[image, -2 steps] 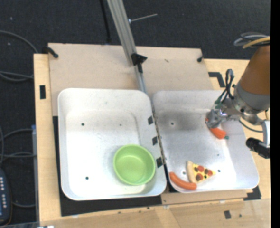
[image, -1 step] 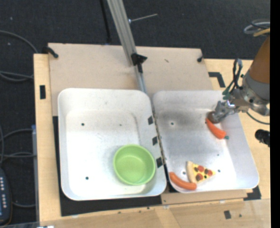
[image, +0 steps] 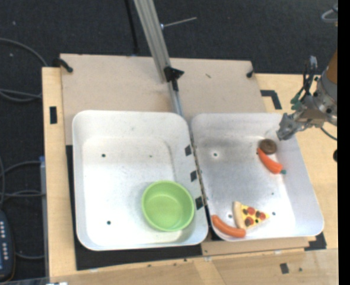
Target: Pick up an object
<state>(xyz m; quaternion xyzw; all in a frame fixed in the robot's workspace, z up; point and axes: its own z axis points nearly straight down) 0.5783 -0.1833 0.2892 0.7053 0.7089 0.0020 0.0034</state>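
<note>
gripper over the right bin's far right edge, carrot just below it

from my seat i see the gripper (image: pixel 286 127) hanging above the far right part of the right bin (image: pixel 234 141), reaching in from the right side. it is small and dark against the bin wall, and i cannot tell how it is set.

nearest to it is a carrot (image: pixel 270 162), orange, lying flat on the right bin's floor. its long axis runs on a diagonal, from upper left to lower right in the camera view. a small brown round piece (image: pixel 269 146) sits touching its upper left end, close below the gripper; the lower right end carries a tiny dark tip. nothing is lifted; the carrot rests on the bin.

along the near edge of the same bin i see a pizza slice (image: pixel 249 214), its narrow point aimed toward the far side and slightly left, the wide crust end toward the near right. just beside it, to the left and below, lies a sausage (image: pixel 228 227), its long axis running left to right with a slight downward tilt.

the left bin (image: pixel 104 135) holds a green bowl (image: pixel 167 205), upright, in its near right corner. both bins sit side by side on the worktop (image: pixel 133 82).
</note>
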